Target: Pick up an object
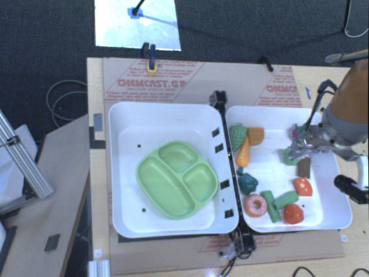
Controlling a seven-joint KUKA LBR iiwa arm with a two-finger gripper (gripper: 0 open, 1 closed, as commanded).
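Tool over the right bin

Your tool (pixel 296 149) sits at right of frame above a green piece (pixel 289 156); its finger state you cannot tell.

Likely a robotics lab: bench (pixel 190 77) topped with printed board, two white bins (pixel 124 172), loose cables (pixel 63 100) on dark carpet, aluminium framing (pixel 23 160) at left edge.

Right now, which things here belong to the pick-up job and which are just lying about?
Job:
gripper over the right bin
toy food there: carrot, broccoli, donut, tomato, brown block

Lying about:
green divided plate in the left bin
blue and yellow clamp on the board's far edge
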